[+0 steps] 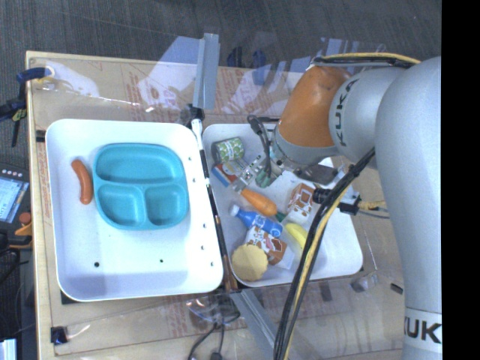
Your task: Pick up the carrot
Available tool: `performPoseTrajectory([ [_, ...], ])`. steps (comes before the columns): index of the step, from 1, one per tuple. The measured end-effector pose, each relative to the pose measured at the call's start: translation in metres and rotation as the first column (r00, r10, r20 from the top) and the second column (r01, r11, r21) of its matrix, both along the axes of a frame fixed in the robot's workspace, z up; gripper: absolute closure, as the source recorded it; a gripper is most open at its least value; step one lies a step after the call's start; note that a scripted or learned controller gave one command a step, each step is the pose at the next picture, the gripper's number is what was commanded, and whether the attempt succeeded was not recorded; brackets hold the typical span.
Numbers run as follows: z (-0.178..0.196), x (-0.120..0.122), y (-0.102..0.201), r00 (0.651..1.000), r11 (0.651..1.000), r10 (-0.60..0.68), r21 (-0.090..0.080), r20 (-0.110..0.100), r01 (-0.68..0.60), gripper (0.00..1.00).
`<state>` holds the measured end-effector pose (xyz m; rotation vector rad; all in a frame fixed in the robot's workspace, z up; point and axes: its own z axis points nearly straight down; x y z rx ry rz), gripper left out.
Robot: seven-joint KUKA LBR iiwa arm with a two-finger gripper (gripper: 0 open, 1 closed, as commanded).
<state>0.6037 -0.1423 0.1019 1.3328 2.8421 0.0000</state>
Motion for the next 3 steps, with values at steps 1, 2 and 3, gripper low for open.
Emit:
performPoseTrajectory([
  [1, 0.116, 0.016, 0.064, 1.000, 1.000, -0.030, 0.000, -0.002, 0.030, 1.00],
  [2, 0.116, 0.016, 0.064, 1.000, 1.000, -0.031, 0.000, -0.003, 0.031, 0.00],
  [3, 0.027, -0.012, 0.036, 0.999, 0.999, 0.045, -0.003, 0.003, -0.045, 0.00],
])
